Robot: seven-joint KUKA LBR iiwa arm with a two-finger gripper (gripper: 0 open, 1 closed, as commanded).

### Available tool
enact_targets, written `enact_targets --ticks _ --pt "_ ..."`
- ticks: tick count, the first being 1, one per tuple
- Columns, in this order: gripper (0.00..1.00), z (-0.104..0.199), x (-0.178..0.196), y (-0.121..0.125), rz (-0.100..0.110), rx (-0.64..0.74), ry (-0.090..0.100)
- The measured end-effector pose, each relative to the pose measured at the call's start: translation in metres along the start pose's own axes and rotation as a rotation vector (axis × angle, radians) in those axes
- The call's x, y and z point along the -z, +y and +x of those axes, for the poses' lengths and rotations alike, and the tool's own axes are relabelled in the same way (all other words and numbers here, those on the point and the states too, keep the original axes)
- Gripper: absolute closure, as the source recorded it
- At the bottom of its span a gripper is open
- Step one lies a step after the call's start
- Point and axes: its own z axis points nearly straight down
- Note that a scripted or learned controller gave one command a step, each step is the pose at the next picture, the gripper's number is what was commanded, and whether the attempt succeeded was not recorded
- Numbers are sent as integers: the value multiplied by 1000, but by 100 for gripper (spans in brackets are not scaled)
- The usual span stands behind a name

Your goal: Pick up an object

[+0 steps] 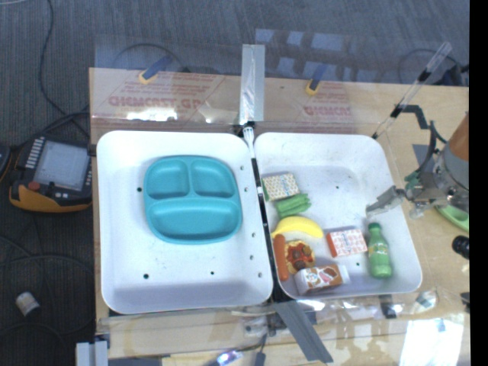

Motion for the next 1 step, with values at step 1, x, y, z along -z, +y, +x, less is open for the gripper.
enact_targets --ticks 1 --pt "0 10 -53 -3 1 90 2"
